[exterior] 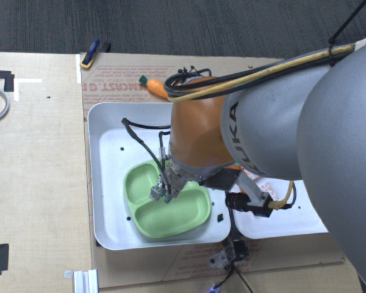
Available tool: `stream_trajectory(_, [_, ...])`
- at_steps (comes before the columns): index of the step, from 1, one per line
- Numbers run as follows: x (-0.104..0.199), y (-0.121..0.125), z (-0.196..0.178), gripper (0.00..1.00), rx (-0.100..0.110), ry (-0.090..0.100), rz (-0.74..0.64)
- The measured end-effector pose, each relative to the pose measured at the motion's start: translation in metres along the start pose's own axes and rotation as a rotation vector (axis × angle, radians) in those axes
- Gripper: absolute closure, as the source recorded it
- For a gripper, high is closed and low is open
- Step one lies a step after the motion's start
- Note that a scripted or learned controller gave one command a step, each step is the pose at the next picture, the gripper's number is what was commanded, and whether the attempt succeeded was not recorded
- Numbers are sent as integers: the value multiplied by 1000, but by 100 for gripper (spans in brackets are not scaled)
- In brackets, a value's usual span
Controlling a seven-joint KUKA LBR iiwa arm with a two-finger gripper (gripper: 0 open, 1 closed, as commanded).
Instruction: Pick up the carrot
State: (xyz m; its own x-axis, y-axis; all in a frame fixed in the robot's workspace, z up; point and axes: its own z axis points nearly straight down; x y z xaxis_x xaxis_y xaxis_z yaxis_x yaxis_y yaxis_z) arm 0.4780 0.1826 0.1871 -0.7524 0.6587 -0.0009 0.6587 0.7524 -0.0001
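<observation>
One carrot (154, 87) is seen beyond the bin (105, 163) — outside it; inside, the gripper (160, 193) is poised over a green dish (171, 215) — grip cannot be told.

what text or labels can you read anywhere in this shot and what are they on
"UKA": dark letters running down the grey arm, apparently the KUKA brand with its first letter hidden.
Red print on the cardboard sheet above the white bin: upside down and too blurred to read.
Fainter red print on the cardboard below the bin: unreadable.
Nothing readable on the carrot or green dish.
</observation>
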Motion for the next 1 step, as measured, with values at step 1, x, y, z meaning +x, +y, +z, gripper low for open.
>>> stream_trajectory(1, [-30,-32,-89,100,-3,-3,-337])
